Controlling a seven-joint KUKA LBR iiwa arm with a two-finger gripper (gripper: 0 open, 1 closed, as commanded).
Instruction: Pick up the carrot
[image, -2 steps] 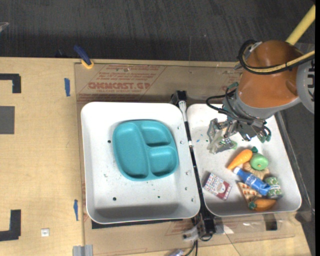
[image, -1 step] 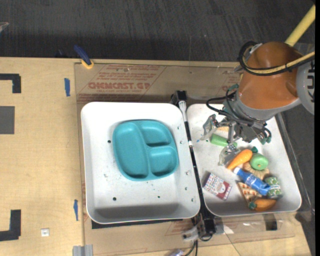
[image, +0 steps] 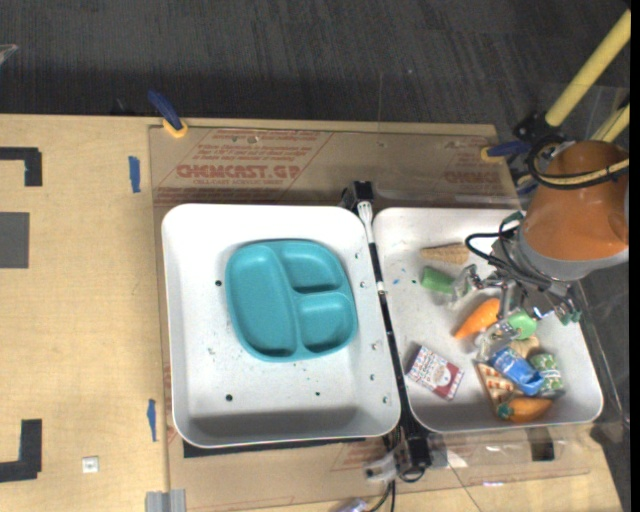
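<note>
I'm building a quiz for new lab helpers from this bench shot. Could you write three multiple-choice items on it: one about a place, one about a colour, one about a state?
1. Which bin holds the carrot?
A. the left bin
B. the right bin
C. neither; it lies on the bench

2. What colour is the divided tray?
A. teal
B. red
C. yellow

3. How does the carrot lie?
A. upright on its tip
B. inside the tray
C. on the bin floor, slanted, just below the gripper

Answers:
1. B: the carrot lies in the right bin, among other small items.
2. A: the tray in the left bin is teal throughout.
3. C: its orange body rests on the white floor at a slant, under the gripper.
</note>
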